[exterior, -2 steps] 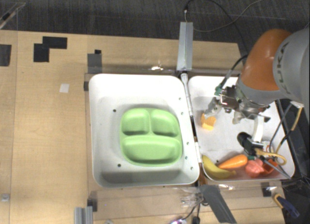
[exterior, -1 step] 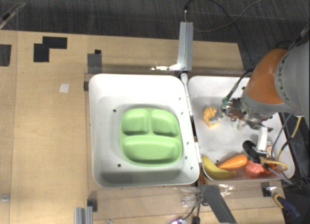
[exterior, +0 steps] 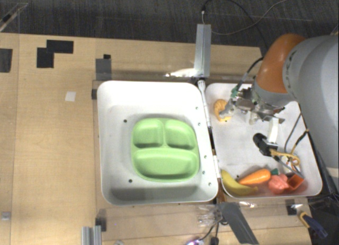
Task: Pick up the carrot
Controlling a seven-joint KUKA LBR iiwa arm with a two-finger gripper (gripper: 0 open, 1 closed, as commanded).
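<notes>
Up close, we find the gripper low over the far left part of the right bin, a cluster of small metal and dark parts below the arm's grey shell and glossy orange band. We cannot tell whether it is open or closed, and nothing is visibly held in it. Just beside it, to its left, lies a small lumpy yellow-orange toy.

The bin is shallow, white and smooth, with rounded corners. The carrot lies well apart from the gripper, at the near edge of this bin. It is a smooth, tapering orange shape, its narrow tip pointing left and a bit of green at its thick right end. It rests against a curved yellow banana, with a pinkish-red rounded piece just to its right.

In the left bin sits a matte green plate with three compartments.
</notes>
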